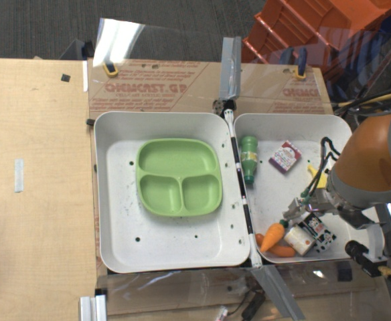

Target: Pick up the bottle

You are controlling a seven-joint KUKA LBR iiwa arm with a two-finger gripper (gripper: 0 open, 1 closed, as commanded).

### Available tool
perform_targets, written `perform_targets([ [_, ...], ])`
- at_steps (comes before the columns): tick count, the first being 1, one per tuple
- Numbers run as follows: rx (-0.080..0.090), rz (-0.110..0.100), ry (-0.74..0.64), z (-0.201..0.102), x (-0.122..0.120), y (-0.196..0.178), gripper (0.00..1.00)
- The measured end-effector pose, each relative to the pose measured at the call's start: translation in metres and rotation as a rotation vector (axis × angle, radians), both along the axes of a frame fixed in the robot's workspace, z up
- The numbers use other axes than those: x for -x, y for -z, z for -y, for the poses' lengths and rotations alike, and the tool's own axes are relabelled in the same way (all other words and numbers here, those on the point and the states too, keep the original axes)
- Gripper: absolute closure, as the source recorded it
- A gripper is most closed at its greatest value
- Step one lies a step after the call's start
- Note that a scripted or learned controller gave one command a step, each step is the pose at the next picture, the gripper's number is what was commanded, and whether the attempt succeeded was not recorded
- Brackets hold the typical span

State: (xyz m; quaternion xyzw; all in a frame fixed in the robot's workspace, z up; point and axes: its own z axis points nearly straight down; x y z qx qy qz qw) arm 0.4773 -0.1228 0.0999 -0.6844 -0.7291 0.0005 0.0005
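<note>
The green bottle [248, 158] lies on its side in the right bin [276, 124], along the bin's left wall, just beside the divider between the two bins, with its darker cap end pointing toward the near edge. We judge it to be a small, light plastic toy bottle, stiff enough to take a firm squeeze but smooth and round, so it may roll or slip out if pinched off-centre. The best hold, in our view, is across the middle of the body, with the fingers closing crosswise to its long axis (the wall on one side leaves little room for a finger there, which is the awkward part).

Near it, a small purple-and-white packet [284, 157] lies apart toward the middle of the bin. At the bin's near corner a toy carrot [272, 237] rests touching a white block-like item [300, 239], and the hand [304, 214] hovers low over that clutter, well apart from the bottle; we cannot tell how it is set.

The left bin [115, 179] holds a green divided plate [180, 177]. Both bins sit on a wooden counter [35, 179], with a cardboard sheet [162, 85] behind them and dark carpet beyond.
</note>
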Motion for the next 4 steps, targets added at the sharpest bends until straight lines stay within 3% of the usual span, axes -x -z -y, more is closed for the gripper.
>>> perform_targets([
  [1,0.003,-0.002,0.079,-0.076,-0.015,-0.202,1.0],
  [2,0.004,-0.002,0.352,-0.114,-0.03,-0.307,1.0],
  [3,0.004,-0.003,0.241,-0.135,-0.088,-0.339,1.0],
  [4,0.005,-0.003,0.588,-0.114,-0.18,-0.195,1.0],
])
